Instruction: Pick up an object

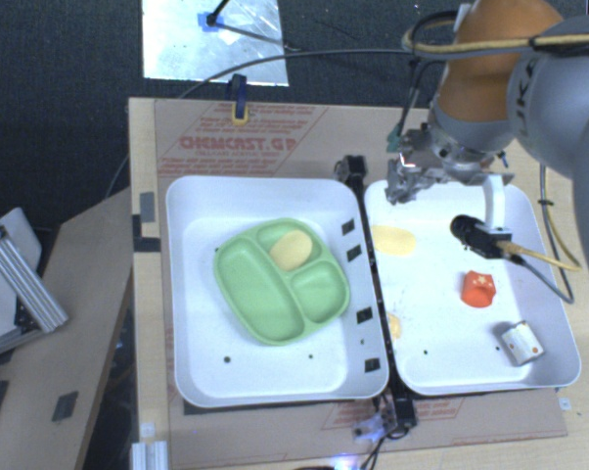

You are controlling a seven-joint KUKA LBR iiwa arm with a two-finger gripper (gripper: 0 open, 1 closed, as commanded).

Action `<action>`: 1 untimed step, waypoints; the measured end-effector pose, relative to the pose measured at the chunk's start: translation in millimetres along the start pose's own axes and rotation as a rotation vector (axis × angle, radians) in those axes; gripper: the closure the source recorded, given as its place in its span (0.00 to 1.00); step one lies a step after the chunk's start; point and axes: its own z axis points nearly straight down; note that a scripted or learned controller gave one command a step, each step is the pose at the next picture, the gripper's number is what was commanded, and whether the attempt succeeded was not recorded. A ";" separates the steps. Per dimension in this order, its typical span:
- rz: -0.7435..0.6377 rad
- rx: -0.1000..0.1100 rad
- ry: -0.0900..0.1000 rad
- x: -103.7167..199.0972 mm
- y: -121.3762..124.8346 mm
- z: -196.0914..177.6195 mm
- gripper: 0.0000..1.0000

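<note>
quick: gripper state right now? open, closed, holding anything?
Gripper: cannot be told from this view. It hangs over the right bin, at its far left corner, just beyond the yellow piece.

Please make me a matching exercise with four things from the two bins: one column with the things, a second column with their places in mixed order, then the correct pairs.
Things
1. green divided plate
2. yellow lump
3. small white cylinder
4. pale yellow flat piece

Places
A. right bin, near its lower right corner in the view
B. in a compartment of the plate
C. right bin, close to the wall beside the left bin
D. on the floor of the left bin

Pairs: 1-D, 2-B, 3-A, 4-C
</note>
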 end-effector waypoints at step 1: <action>0.000 0.001 0.001 49.8 -8.9 18.6 1.00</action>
